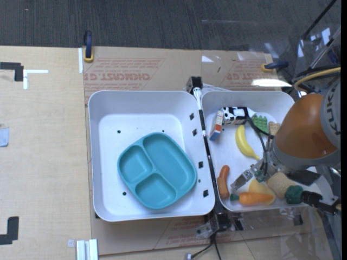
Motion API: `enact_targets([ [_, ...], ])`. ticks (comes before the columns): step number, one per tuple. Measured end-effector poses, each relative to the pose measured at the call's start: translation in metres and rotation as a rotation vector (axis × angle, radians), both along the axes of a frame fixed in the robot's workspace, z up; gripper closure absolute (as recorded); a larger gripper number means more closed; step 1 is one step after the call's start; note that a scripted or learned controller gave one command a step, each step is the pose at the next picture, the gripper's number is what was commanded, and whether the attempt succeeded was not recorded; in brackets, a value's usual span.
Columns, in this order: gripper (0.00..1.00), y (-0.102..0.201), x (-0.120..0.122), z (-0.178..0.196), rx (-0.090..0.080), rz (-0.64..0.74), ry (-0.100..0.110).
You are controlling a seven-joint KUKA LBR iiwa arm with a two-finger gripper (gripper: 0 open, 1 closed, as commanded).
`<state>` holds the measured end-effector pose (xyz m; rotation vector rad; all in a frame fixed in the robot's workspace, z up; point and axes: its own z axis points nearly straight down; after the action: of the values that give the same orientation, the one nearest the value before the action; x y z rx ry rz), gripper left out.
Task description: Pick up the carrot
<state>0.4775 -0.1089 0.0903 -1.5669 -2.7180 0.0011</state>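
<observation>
The carrot (256,199) is orange with a green stub at its left end. It lies flat along the front wall of the right bin (209,161). My gripper (246,176) reaches down from the orange-banded wrist (303,126) and hangs just above and to the left of the carrot, between it and a red-orange sausage (223,181). Nothing is visibly held. The arm hides the right side of the bin.
Around the carrot in the right bin lie a yellow wedge (261,187), a cork-coloured cylinder (280,183), a dark green piece (293,194), a banana (245,141), a small box (217,124) and a black-and-white toy (235,114). A teal divided plate (157,169) sits in the left bin.
</observation>
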Motion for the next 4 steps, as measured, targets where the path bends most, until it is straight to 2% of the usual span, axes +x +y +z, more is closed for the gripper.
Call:
enact_targets([
  [1,0.0,-0.026,0.001,0.001,-0.003,0.064,-0.006],
  [2,1.0,-0.027,0.003,0.009,-0.004,0.06,-0.009],
  [3,0.0,-0.026,0.003,0.009,-0.004,0.059,-0.009],
  [4,1.0,-0.027,0.005,0.017,-0.005,0.056,-0.012],
])
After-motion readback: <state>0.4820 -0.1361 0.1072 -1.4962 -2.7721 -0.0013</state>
